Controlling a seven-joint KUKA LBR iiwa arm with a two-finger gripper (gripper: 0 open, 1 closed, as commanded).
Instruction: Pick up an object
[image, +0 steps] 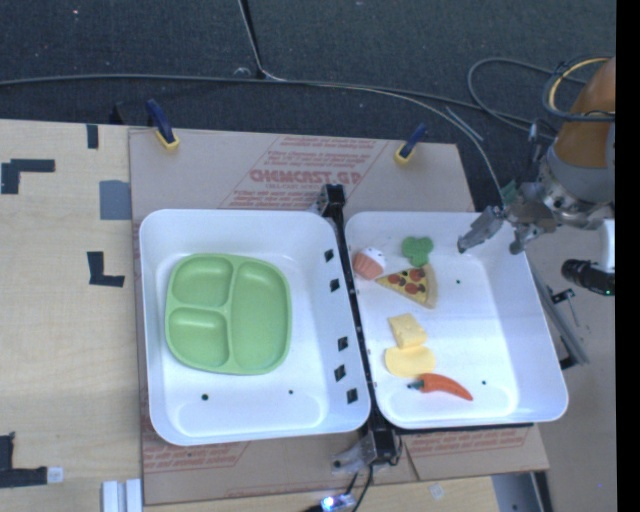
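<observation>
Camera view, looking down at a slant. Two shallow white plastic bins side by side on a brown cardboard sheet over a pale wood bench.

Left bin (160, 250): smooth glossy walls, rounded corners. Holds a light green plate (228, 313), rounded-square, matte plastic, split into three compartments.

Right bin (520, 330): toy food clustered in its left half.
- pizza slice (410, 283), flat wedge, yellow with red dots, tan crust edge, near the upper left.
- green broccoli piece (417, 248), lumpy, just above the pizza.
- pink-and-white rounded piece (369, 263), just left of the pizza, by the bin's left wall.
- cheese block (406, 329), pale yellow, squarish, mid-bin.
- flat yellow piece (410, 361), touching the cheese block from below.
- red chili pepper (441, 385), long, tapered, glossy, green stem end, beside the yellow piece.

Claw (497, 229): grey metal, over the right bin's upper right rim. Two fingers spread apart, nothing between them, touching no toy. Well apart from the food.
</observation>
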